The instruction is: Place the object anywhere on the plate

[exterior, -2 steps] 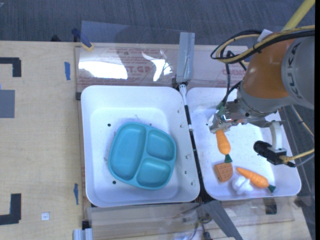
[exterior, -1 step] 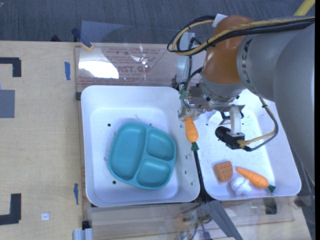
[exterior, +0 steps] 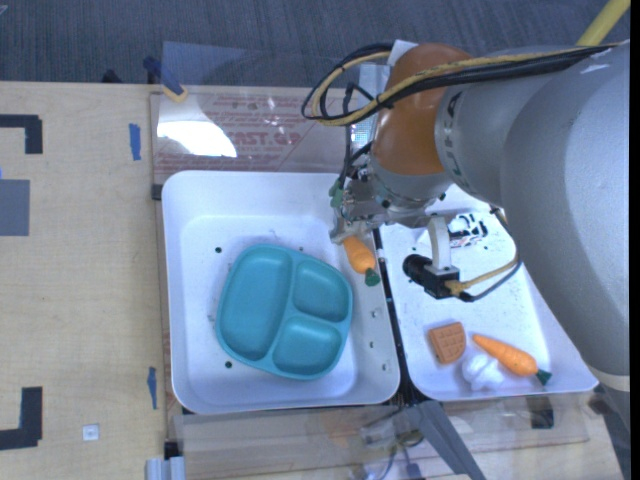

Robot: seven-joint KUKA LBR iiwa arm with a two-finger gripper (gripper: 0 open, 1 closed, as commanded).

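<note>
A teal divided plate [exterior: 285,310] lies in the left white bin [exterior: 200,218]. My gripper [exterior: 357,251] hangs over the ridge between the two bins, just right of the plate's upper right corner. It is shut on a small orange carrot-like object [exterior: 359,256] with a green tip, which hangs below the fingers, off the plate.
The right bin [exterior: 560,358] holds a tan cracker-like piece [exterior: 447,342], a white lump [exterior: 481,370] and an orange carrot [exterior: 508,356] near its front. The big grey arm covers the right bin's upper part. A clear plastic sheet [exterior: 250,133] lies behind the bins.
</note>
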